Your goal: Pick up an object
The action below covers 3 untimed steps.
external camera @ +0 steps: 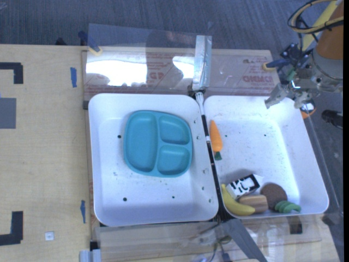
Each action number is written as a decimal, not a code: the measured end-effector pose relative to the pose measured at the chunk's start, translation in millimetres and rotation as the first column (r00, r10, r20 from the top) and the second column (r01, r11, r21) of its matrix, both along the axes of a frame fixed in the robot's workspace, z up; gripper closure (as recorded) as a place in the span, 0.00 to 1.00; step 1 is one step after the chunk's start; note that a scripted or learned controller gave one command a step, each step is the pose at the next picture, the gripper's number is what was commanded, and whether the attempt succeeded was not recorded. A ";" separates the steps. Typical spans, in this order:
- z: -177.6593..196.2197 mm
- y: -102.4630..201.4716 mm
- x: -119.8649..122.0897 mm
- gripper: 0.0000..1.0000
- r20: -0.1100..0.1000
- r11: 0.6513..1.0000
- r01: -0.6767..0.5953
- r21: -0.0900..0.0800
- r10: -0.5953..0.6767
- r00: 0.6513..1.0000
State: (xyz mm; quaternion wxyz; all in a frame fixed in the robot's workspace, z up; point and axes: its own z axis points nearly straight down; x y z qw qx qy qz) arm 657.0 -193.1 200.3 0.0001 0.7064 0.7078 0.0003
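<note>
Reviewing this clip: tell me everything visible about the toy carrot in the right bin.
The carrot is a small orange toy with a smooth, plastic-looking body and a short dark green stub at its lower end. It lies flat in the right bin, lengthwise along the bin's left wall, close beside the divider between the two bins, green end toward the camera. It sits apart from the cluster of items at the bin's near edge. Whether it touches the wall cannot be told.

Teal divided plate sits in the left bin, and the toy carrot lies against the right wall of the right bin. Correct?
Not quite. The camera view shows the toy carrot against the left wall of the right bin, beside the divider. The teal divided plate is in the left bin as stated.
</note>
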 end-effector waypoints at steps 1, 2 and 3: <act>-107.7 8.0 -115.6 0.00 -0.007 0.989 -0.149 0.003 0.149 0.989; -112.4 44.7 -175.6 0.00 0.007 0.989 -0.148 -0.003 0.148 0.989; -100.8 43.4 -173.4 1.00 0.015 0.989 -0.145 -0.007 0.145 0.989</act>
